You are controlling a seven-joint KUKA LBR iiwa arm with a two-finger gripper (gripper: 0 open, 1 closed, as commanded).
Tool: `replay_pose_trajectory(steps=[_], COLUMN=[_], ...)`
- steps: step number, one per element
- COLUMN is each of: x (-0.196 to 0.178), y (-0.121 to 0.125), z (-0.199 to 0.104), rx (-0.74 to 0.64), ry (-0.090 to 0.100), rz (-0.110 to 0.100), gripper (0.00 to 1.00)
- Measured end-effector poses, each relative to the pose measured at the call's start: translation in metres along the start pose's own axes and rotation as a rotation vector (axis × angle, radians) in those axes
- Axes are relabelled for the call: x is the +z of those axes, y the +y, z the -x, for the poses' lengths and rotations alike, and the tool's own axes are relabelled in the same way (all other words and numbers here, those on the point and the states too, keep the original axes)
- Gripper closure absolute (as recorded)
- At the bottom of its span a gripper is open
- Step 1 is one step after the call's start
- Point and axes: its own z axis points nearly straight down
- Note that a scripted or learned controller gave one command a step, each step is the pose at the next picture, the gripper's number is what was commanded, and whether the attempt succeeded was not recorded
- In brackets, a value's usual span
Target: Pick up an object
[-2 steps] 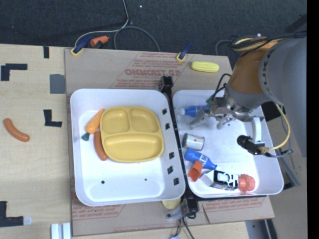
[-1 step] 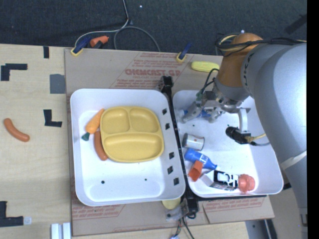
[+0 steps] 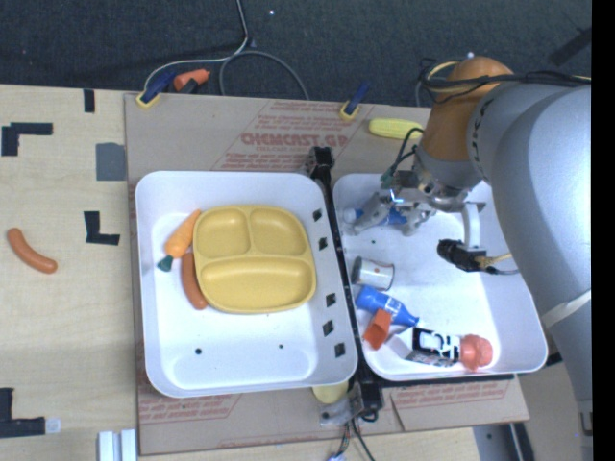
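Overhead view of a wooden bench [image 3: 58,353] bearing a cardboard sheet [image 3: 231,142], with dark carpet [image 3: 115,17] beyond. The landmark is the left bin [image 3: 163,353], which holds a yellow divided plate [image 3: 255,257], a toy carrot [image 3: 180,236] and a sausage [image 3: 193,281] at the plate's edge. Beside it, the right bin [image 3: 500,305] holds a silver can [image 3: 373,274], a blue bottle [image 3: 387,305] and a red ball [image 3: 477,351]. The gripper [image 3: 396,209] hangs low over the right bin's far end; whether it is parted, closed or gripping anything cannot be told.
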Motion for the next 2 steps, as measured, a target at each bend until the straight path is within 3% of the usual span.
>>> replay_pose_trajectory(steps=[2], x=[0.0006], y=[0.0002], z=[0.0058], rx=[-0.002], ry=[0.006], rz=[-0.001], gripper=[0.00])
